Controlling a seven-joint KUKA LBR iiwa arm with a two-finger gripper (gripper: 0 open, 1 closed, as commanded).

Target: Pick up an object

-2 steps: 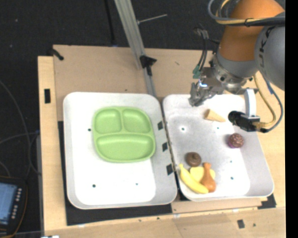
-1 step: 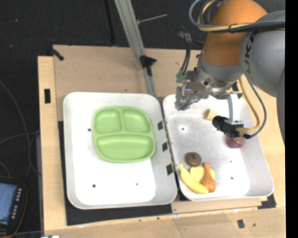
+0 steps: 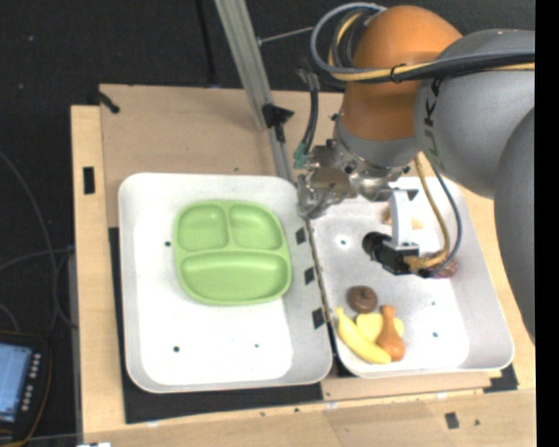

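Note:
In the right bin (image 3: 466, 315), near its front left corner, lie three small items: a brown round piece (image 3: 361, 298), a yellow banana-shaped piece (image 3: 358, 339) and an orange piece (image 3: 390, 332), the last two touching. My gripper (image 3: 314, 192) hangs from the orange-banded wrist (image 3: 396, 63) over the far left corner of the right bin, close to the divide between the bins. It is well behind the three items and apart from them. I see nothing held in it.
A green divided plate (image 3: 233, 252) lies in the left bin (image 3: 149, 343). A slanted metal rail (image 3: 247, 54) runs down to the gripper area. A white and black attachment with cables (image 3: 402, 240) hangs over the right bin's middle.

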